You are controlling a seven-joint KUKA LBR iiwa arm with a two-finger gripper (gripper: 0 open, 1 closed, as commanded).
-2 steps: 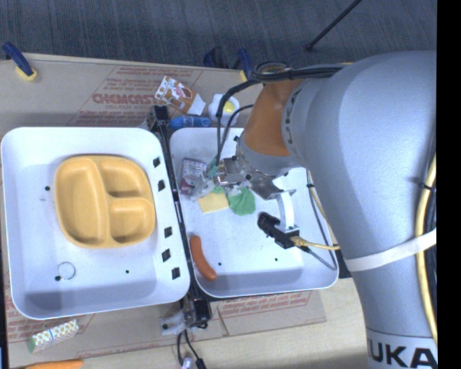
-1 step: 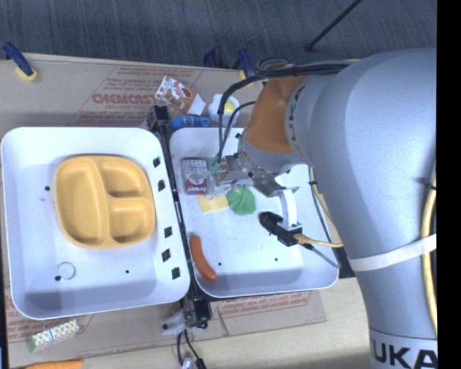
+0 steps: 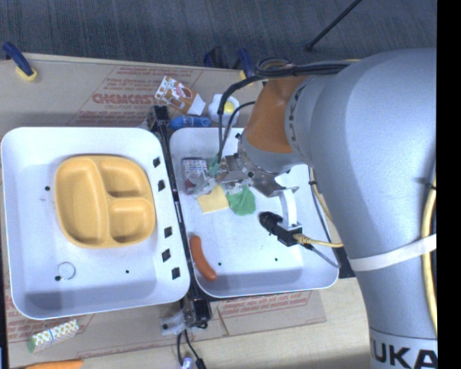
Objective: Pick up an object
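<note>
Grey arm (image 3: 369, 183) reaches down into the right bin (image 3: 315, 275); its end effector (image 3: 229, 174) sits low among the clutter, whether clenched or released I cannot tell.
Left bin (image 3: 23, 206) holds a yellow tray (image 3: 104, 200). In the right bin, a green object (image 3: 243, 201) lies just below the end effector, touching a yellow block (image 3: 212, 201), with a packet (image 3: 194, 172) to the left and an orange sausage (image 3: 203, 257) near the front edge.

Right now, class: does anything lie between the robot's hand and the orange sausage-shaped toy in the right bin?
Nothing visible does. The hand sits over the pale yellow block and green piece near the bin's middle. The orange sausage-shaped toy lies alone against the right bin's left wall, with bare floor between.
</note>
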